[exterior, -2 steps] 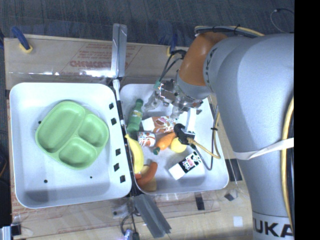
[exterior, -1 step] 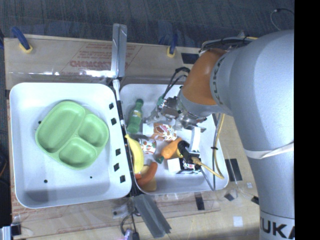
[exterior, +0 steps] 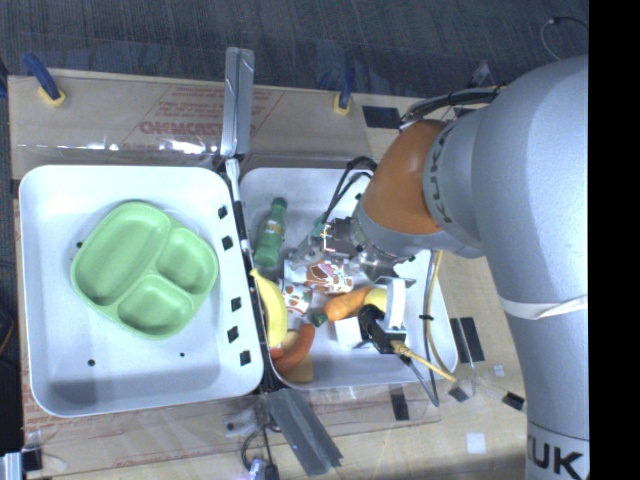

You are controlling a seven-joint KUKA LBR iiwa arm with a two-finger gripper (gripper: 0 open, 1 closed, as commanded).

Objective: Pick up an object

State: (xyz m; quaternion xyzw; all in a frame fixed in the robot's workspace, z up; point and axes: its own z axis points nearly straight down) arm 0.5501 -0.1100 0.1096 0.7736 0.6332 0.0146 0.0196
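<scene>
My gripper (exterior: 318, 266) is low inside the right bin (exterior: 300, 180), over a heap of objects near the bin's middle. Just left of it stands a green bottle (exterior: 270, 230), leaning against the bin's left wall. Under and beside the gripper lies a printed, colourful packet (exterior: 298, 296). An orange carrot (exterior: 348, 304) lies right below the gripper, touching the packet. A yellow banana (exterior: 267, 308) runs along the left wall, and a red-orange piece (exterior: 296, 352) sits at the near left corner. The wrist hides what lies directly beneath it.
The left bin (exterior: 60, 368) holds a green divided plate (exterior: 147, 266). A metal divider (exterior: 238, 98) runs between the bins. The grey arm with its orange band (exterior: 405, 188) covers the right bin's right half.
</scene>
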